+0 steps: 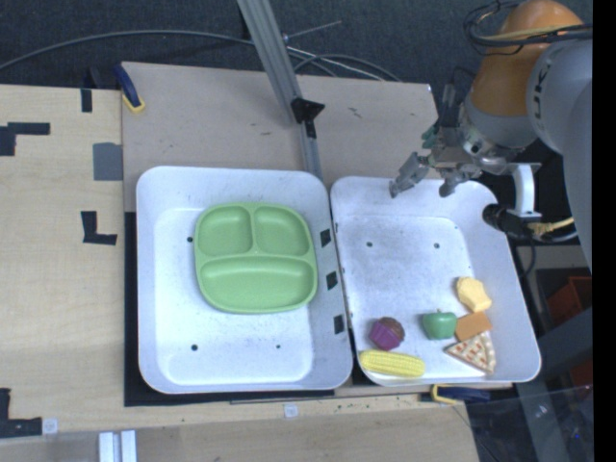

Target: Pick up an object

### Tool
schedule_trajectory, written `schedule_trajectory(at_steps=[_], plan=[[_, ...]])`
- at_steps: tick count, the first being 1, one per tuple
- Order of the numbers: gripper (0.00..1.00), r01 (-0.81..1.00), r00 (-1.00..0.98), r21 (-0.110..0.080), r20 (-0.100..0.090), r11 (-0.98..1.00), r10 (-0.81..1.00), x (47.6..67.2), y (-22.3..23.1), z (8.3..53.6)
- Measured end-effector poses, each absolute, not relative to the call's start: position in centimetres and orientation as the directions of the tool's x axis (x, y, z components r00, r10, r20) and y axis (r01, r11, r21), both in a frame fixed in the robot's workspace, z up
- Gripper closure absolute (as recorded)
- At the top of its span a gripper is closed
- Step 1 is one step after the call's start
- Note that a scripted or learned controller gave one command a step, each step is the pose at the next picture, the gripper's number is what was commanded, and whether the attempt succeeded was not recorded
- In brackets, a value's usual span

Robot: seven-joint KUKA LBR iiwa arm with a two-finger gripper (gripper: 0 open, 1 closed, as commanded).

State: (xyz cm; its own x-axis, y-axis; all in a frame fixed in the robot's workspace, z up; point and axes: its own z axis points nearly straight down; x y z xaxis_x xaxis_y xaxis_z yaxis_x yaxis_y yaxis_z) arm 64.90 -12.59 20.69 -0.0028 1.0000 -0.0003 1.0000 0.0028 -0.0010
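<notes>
My gripper [422, 185] hangs open over the far edge of the right bin [404, 248], its two fingers spread with nothing between them. Toy foods lie along that bin's near side: a purple round piece [388, 332], a yellow corn cob [392, 363], a green pepper-like piece [439, 324], a yellow chunk [472, 293], an orange wedge [472, 325] and a pizza slice [474, 351]. All of them sit well below the gripper in the view, apart from it.
The left bin [164, 287] holds a green divided plate [255, 257]. A grey metal post [274, 61] slants up from between the bins at the back. Cables run across the dark floor behind the bench.
</notes>
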Motion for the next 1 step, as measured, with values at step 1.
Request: schedule_trajectory(at_steps=[1], plan=[[0.0, 1.0, -0.003, -0.001, -0.001, 0.003, 1.0, 64.89, -12.6, 20.69]])
